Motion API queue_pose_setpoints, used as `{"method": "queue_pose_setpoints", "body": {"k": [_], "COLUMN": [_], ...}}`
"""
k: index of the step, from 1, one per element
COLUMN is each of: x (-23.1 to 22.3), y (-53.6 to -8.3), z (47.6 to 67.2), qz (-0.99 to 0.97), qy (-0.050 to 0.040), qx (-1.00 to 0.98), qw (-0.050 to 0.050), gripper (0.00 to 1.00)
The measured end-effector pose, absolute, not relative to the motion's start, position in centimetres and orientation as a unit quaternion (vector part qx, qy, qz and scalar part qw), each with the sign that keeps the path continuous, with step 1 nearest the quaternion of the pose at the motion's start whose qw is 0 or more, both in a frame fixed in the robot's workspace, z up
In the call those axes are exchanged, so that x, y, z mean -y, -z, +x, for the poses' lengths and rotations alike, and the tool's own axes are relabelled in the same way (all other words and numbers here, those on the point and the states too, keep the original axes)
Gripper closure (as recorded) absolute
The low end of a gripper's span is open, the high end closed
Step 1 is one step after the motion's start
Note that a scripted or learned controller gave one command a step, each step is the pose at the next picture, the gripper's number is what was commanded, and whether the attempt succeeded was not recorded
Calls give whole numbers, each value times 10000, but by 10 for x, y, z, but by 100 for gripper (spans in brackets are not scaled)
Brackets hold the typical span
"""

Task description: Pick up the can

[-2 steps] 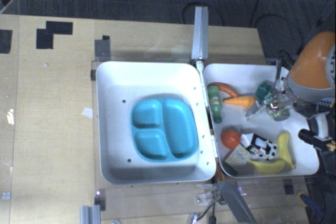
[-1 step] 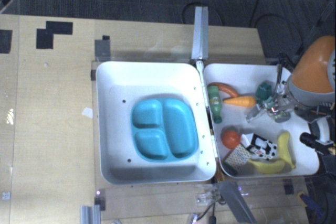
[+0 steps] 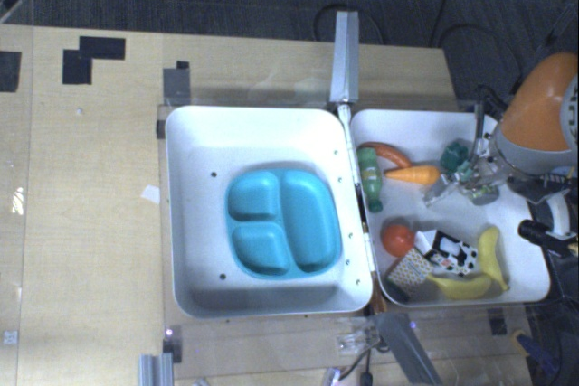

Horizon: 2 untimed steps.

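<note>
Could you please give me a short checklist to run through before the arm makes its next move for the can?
1. Target found: ok. A small teal can sits near the back of the right bin.
2. Gripper over the correct bin: ok. The gripper is in the right bin, right beside the can.
3. Can secured in the grasp: cannot tell. That spot is too blurred to judge.
4. Room around the can: not ok. The carrot lies close by, its tip pointing at the can.
5. Other clutter out of the way: ok. The banana and the red ball lie at the front of the bin.
</note>
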State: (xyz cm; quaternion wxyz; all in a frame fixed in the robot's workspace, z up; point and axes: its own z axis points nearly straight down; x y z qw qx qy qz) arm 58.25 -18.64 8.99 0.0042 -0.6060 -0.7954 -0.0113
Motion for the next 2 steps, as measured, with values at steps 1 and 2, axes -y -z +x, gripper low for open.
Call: {"method": "queue_pose_setpoints", "body": {"k": [1,2], "x": [187,187], "y": [-90,-90], "z": [584,591], "qz": [-5976,-5941], "qy": [112,110], "qx": [8017,8043], "qw": [40,41], "gripper": [0,0]}}
